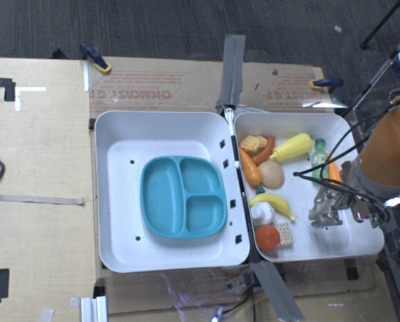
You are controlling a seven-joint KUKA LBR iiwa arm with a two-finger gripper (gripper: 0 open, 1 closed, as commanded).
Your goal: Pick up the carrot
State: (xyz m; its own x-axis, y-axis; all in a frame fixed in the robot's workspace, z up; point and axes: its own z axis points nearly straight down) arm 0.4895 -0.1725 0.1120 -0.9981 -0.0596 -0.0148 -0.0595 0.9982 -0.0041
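Pale wood counter (39, 180) carries two white bins; the carrot (250, 168) lies at the right bin's (334, 245) left wall, long axis running from 11 to 5 o'clock, touching the egg (271, 174). Tool (325, 213) hovers well apart at the carrot's 4 o'clock; cables blur it, so whether it is open or closed I cannot tell.

Dark grey carpet floor (153, 12) runs along twelve o'clock. The pale wooden table (32, 247) spreads toward nine o'clock, with brown cardboard (159, 86) laid flat near its centre.
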